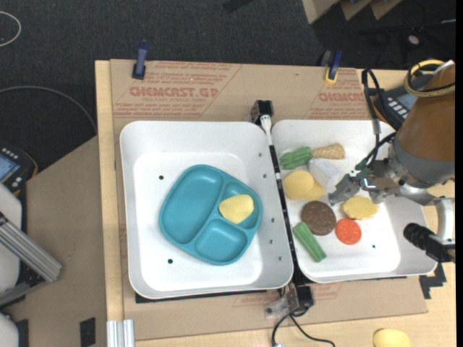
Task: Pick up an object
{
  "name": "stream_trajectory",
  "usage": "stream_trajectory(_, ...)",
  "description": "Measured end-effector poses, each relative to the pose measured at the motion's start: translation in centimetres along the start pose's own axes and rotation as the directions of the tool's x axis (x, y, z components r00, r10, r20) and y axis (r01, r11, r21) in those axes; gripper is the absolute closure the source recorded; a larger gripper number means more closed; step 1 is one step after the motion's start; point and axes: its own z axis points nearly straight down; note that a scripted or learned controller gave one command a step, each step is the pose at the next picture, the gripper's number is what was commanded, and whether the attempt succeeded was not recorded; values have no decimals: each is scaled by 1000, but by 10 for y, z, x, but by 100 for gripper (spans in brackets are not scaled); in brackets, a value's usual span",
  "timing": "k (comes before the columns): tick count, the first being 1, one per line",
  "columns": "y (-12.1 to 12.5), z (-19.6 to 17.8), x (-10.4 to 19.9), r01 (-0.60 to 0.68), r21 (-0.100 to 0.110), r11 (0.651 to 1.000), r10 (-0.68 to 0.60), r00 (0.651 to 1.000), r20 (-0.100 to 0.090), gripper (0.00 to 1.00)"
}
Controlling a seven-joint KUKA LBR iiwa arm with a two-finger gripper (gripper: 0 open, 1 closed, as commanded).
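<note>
My gripper [346, 191] hangs low over the middle of the right bin [383, 262], reaching in from the right. Just below it lie a brown round patty [317, 217], a yellow lump [359, 208] and a red tomato-like piece [349, 232]. To its left sits a larger yellow piece [302, 185]. Farther back lie a green vegetable [295, 157] and a tan cone [329, 151]. A white crumpled piece [329, 172] sits right behind the fingers. Nothing shows between the fingers.
A green bean-like stick [309, 241] lies at the right bin's front left. The left bin [145, 215] holds a teal divided plate [206, 214] with a pale yellow piece [236, 208] in its right compartment. Another yellow object [391, 337] lies outside at the bench's front right.
</note>
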Motion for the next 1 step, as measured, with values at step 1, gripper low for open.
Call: stream_trajectory(1, -27, 13, 59, 4, 6, 1000, -4, 1000, -3, 0)
